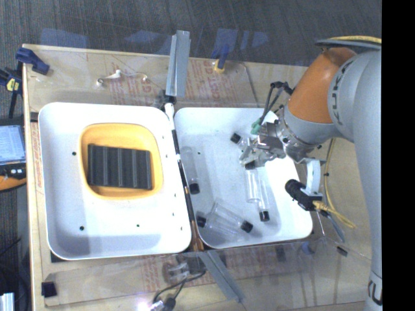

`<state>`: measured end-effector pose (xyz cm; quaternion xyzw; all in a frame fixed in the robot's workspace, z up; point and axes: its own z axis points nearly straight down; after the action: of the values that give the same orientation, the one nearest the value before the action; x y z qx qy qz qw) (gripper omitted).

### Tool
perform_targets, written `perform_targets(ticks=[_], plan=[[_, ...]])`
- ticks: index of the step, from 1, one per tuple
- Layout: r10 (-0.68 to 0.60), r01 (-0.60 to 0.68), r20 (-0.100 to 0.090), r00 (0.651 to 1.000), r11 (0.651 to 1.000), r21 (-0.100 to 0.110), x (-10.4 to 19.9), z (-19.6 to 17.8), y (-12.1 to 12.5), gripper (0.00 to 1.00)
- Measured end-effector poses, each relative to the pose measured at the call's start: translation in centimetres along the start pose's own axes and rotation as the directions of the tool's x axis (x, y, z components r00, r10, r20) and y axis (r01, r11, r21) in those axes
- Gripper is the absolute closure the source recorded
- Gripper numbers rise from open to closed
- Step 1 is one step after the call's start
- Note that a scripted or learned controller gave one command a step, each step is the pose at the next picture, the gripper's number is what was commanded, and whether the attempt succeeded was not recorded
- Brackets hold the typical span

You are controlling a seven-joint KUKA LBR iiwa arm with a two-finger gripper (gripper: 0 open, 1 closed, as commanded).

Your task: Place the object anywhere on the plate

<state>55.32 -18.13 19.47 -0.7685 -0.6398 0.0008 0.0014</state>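
A wooden table point(78, 70) seen from above carries two shallow white plastic bins side by side. The left bin point(58, 225) holds a rounded square yellow plate point(120, 135) with a dark ribbed rectangular block point(120, 167) lying on it, the block's long side running left to right. The right bin point(214, 128) holds several clear plastic tubes with black caps. One clear tube point(255, 190) lies near the bin's middle right, its long axis running roughly top to bottom of the view, a black cap at its lower end. A second clear tube point(224, 220) lies near the bin's lower edge, angled from left to right with black caps at each end. A third clear tube point(188, 167) lies along the bin's left wall.

The grey robot arm with an orange band point(318, 96) reaches in from the right. Its jaws point(253, 157) hang over the upper end of the upright tube; how they stand cannot be told amid metal parts and cables. Partial dark letters on the grey arm casing near the orange band are too cut off to read
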Motion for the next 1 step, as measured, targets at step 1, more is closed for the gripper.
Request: perform_targets(ticks=[1], plan=[[-0.126, 0.126, 0.001, 0.992, 0.992, -0.001, 3.87, -2.67, 4.28, 1.00]])
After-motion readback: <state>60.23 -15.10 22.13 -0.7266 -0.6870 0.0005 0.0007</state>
